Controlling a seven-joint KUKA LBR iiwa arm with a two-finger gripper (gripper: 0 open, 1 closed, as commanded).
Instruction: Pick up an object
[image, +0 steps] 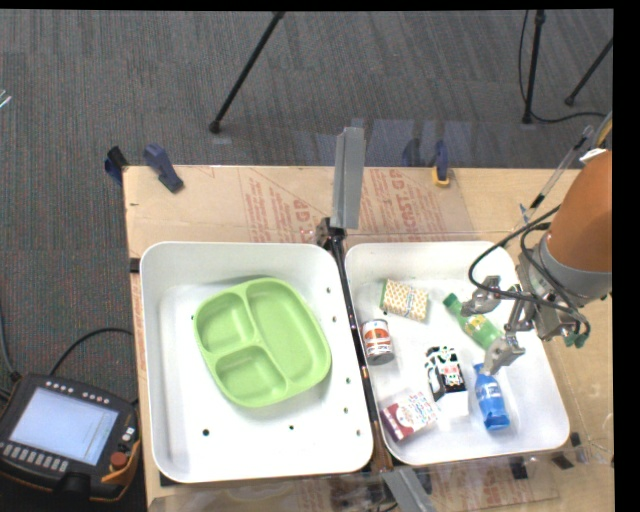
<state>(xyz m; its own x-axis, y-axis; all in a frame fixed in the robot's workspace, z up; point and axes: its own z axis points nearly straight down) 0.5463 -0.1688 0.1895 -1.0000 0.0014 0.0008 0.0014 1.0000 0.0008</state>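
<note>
The right bin (560, 415) holds several small items. A green bottle (466, 315) lies near its back right, and a blue bottle (490, 402) lies toward the front right. My gripper (502, 356) hangs low between these two, just above the blue bottle's cap end and beside the green bottle. Nothing shows held in it. A black-and-white cow-print carton (445, 370) sits just left of the gripper. Further left are a red-and-white can (377, 340), a patterned tan box (404, 298) and a red-and-white packet (410, 415).
The left bin (165, 400) carries a green divided plate (262, 340). A grey post (348, 185) stands behind the wall between the bins. The arm's cables (495, 262) loop over the right bin's back corner. A teach pendant (65, 430) lies at the lower left, off the bench.
</note>
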